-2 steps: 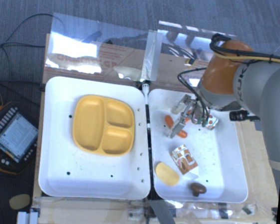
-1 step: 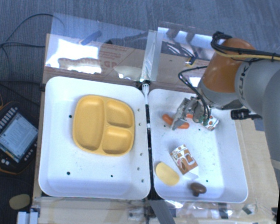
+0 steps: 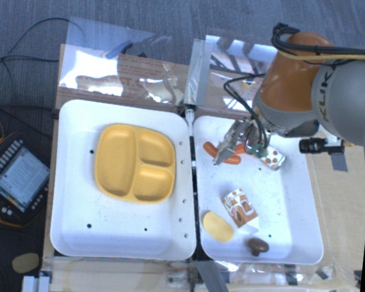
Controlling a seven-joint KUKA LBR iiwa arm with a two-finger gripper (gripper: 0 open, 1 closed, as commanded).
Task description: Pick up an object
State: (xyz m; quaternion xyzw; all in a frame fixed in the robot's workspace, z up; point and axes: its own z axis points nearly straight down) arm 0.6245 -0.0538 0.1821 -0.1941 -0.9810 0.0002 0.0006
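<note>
From my remote station, left to right: a handheld control pendant [image 3: 8, 178] lies off the surface, well to the left of the yellow tray, its cables trailing away behind it. The yellow tray [image 3: 136, 162], three compartments, sits flat in the left bin [image 3: 68, 227], roughly at that bin's middle.

Right of the yellow tray, across the seam between the bins, the right bin [image 3: 305, 215] carries the loose items. Nearest the tray, at the bin's far end, lies an orange carrot-like piece [image 3: 211, 150], and the claw [image 3: 229, 149] is down directly over it, its grey fingers slanted toward the seam. I see the fingers [image 3: 225, 145] standing slightly apart and straddling the orange piece, but the view is poor there and I cannot say for certain that they grip it. Just right of the claw, a small red-and-white carton [image 3: 273, 158] rests against the bin floor.

Further toward the camera, still right of the yellow tray, a brown-and-white packet [image 3: 240, 207] lies tilted near the bin's middle. A pale yellow oval piece [image 3: 218, 226] lies beside the seam, and a small dark brown object [image 3: 257, 247] sits near the bin's near edge.

The grey arm with its orange band [image 3: 292, 76] looms above the far right corner.
</note>
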